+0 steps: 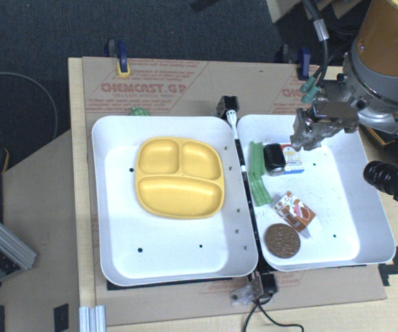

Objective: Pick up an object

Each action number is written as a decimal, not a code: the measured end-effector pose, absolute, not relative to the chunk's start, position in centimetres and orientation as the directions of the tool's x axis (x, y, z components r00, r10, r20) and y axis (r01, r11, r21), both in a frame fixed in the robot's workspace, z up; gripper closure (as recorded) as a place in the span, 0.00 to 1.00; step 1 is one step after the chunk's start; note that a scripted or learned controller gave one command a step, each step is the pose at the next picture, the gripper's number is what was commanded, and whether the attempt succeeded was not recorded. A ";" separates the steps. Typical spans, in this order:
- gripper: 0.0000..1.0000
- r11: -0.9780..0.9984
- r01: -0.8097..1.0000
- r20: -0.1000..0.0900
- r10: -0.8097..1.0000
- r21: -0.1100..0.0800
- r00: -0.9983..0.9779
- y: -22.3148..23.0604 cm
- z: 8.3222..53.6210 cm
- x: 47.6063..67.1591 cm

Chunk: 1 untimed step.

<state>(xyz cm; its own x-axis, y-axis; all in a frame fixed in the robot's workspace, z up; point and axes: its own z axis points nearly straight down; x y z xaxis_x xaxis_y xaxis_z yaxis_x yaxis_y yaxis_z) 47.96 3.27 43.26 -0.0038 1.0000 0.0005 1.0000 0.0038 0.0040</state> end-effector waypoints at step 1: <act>1.00 -0.001 1.000 0.000 1.000 -0.004 0.001 3.2 41.3 47.9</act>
<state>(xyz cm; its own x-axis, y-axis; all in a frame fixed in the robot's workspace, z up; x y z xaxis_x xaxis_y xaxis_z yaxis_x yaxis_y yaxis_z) 47.92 3.21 41.28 0.0006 1.0000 -0.0003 1.0000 -0.0006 -0.0036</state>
